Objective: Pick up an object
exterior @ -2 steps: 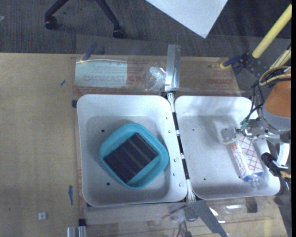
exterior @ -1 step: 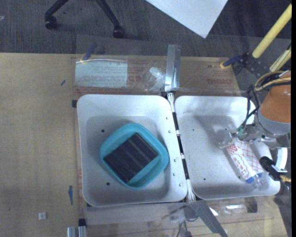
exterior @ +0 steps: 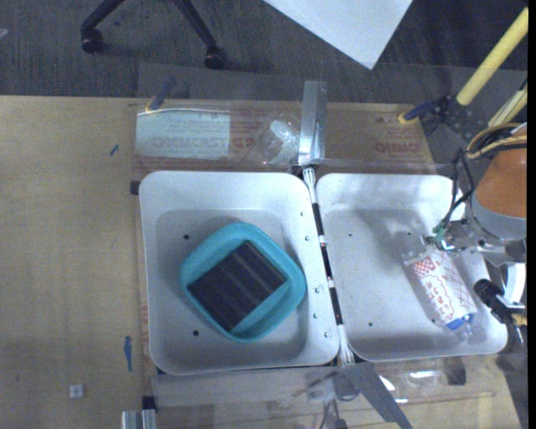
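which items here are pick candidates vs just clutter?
Pick candidates: teal tray with a dark ribbed insert, left bin; clear packet with red print, right bin, nearest the gripper.

Clutter: yellow pole, white sheet, chair base.

teal dish, seemingly red-patterned packet

Robot lab or test workshop.
A plywood bench bears two shallow white plastic bins taped down, with a black wheeled office-chair base on dark carpet behind and yellow-handled clamps nearby.
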Available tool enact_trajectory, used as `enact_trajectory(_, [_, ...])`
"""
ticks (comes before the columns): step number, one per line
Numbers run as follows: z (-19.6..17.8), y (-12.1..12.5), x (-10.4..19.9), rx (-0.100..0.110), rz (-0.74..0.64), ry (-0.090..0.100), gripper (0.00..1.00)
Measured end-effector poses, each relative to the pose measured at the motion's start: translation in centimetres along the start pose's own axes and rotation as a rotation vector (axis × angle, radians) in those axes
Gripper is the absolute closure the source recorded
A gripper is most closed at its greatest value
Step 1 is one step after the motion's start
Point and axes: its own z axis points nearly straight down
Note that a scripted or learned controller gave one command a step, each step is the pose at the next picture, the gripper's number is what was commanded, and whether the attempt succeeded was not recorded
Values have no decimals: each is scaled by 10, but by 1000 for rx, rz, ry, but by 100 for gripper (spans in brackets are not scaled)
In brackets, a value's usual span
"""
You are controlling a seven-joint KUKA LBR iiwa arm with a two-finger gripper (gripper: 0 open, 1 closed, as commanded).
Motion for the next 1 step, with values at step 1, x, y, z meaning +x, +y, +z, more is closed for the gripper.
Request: enact_trajectory(1, [-73, 15, 55, 22, 1, 11, 100])
